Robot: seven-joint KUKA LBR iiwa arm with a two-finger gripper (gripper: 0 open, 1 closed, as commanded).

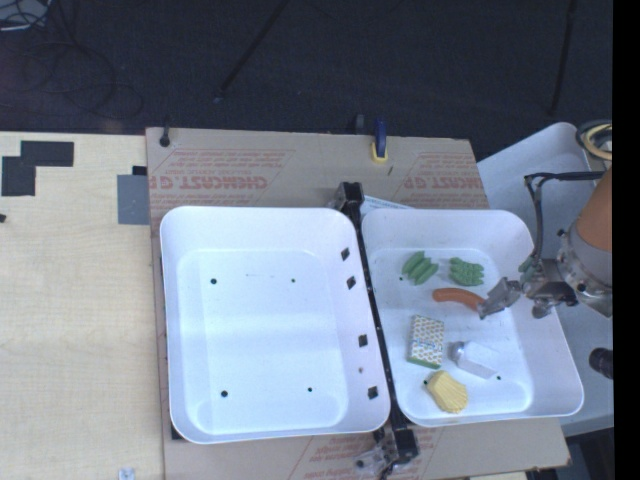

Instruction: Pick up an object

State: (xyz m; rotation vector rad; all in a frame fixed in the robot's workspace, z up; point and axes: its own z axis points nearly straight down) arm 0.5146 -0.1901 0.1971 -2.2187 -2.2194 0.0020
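The right bin (pixel 545 373) holds several small objects. Two green vegetable pieces (pixel 419 267) (pixel 466 270) lie near its far side, with an orange-red sausage (pixel 457 297) just in front of them. A checkered green and white box (pixel 427 340), a clear small bottle (pixel 472 359) and a yellow corn piece (pixel 447 392) lie nearer the front. My gripper (pixel 515 308) hangs over the right part of this bin, open, with nothing between its fingers. Its left fingertip (pixel 492 305) is close to the right end of the sausage.
The left bin (pixel 180 268) sits beside the right one, and a black clip strip (pixel 362 308) joins them. Both rest on a cardboard sheet (pixel 260 173). The arm's orange band (pixel 598 218) enters from the right.
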